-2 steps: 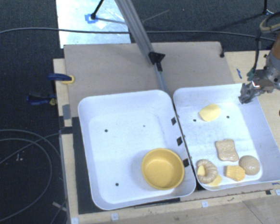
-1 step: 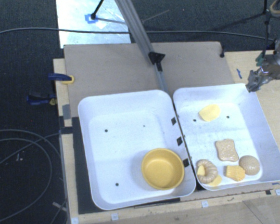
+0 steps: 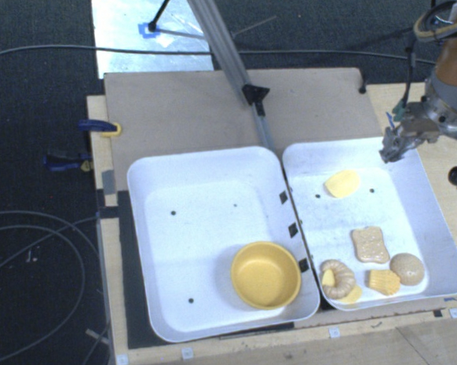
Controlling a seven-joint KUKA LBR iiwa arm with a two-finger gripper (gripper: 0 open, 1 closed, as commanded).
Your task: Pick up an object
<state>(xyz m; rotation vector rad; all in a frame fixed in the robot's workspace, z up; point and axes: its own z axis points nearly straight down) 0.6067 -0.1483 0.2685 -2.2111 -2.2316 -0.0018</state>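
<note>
L bin point(image 3: 173, 182): yellow bowl point(image 3: 266, 274) upright in its near-R corner, just L of the divider betw bins. R bin point(image 3: 431, 201), L to R: ring-shaped pastry point(image 3: 337, 279) at near edge, right of bowl across the divider; pale yellow piece point(image 3: 343, 183) alone farther back; tan cracker-like slab point(image 3: 370, 244) mid-bin; small yellow ridged item point(image 3: 384, 282) and round tan bun point(image 3: 407, 268) touching, near-R corner. Gripper point(image 3: 391, 146) over R bin's far-R rim, apart from all items, nothing betw fingers; open or closed — can't tell.

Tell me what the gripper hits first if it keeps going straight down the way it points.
Probably the bare floor of the right bin near its far corner. The gripper hangs there, apart from the yellow piece; depth is unclear.
</note>
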